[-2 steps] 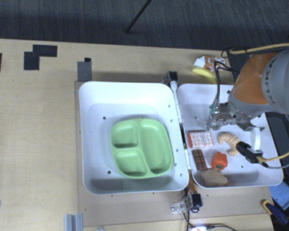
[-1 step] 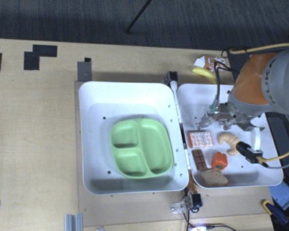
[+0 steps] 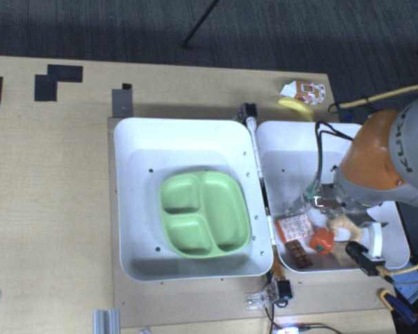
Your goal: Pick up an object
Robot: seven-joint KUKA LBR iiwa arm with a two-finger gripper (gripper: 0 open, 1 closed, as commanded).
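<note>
The arm's orange band (image 3: 373,158) and grey wrist hang over the right bin (image 3: 285,152), with the gripper (image 3: 332,214) low among the objects at the bin's near end. Right beside it lie an orange-red round object (image 3: 322,241), a tan lumpy object (image 3: 343,223), a red-and-white packet (image 3: 293,226) and a dark brown bar (image 3: 301,256). The wrist hides the fingers, so I see nothing held between them.
The left bin (image 3: 136,186) holds a green divided plate (image 3: 204,211). A yellow banana (image 3: 295,106) and a small printed package (image 3: 306,90) lie on the bench behind the right bin. Cables run along the right side. A white cup (image 3: 374,241) lies by the wrist.
</note>
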